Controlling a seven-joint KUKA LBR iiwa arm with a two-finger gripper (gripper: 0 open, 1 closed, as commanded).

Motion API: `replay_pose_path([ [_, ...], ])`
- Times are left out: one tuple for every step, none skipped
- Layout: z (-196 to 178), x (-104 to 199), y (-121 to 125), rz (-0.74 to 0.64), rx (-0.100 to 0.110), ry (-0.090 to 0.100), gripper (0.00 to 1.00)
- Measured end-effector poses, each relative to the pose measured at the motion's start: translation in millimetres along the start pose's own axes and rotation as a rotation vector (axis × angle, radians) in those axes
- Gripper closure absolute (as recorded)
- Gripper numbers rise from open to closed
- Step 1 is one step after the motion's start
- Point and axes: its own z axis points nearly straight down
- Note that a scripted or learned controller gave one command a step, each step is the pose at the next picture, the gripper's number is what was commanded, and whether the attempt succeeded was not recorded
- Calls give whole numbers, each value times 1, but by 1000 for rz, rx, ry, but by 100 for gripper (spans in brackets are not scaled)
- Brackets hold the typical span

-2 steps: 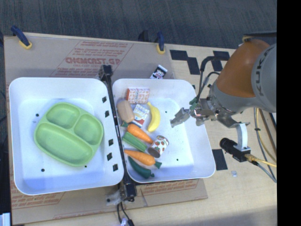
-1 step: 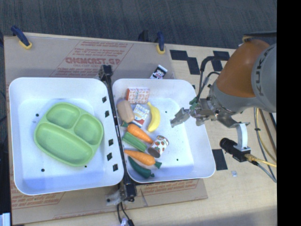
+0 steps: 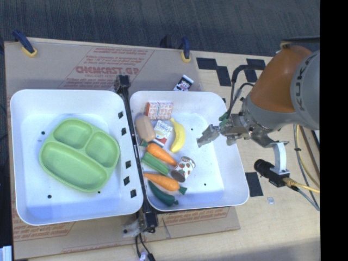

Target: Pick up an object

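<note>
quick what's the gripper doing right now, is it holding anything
Gripper: above the right bin, beside the banana; nothing shows between its fingers, and open or closed cannot be told.

Bright, even light (slightly soft focus)

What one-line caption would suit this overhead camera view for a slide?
Robot gripper hovers over the right bin of toy food, beside a banana; green plate in left bin.

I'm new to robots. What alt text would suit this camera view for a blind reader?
A grey-and-orange robot arm's gripper hovers over the right white bin, which holds a banana, toy carrots and small cartons. The left bin holds a green divided plate.
</note>
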Motion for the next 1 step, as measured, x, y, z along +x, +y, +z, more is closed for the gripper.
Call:
replay_pose_path([
  [0, 0, 0, 0, 0, 0, 0],
])
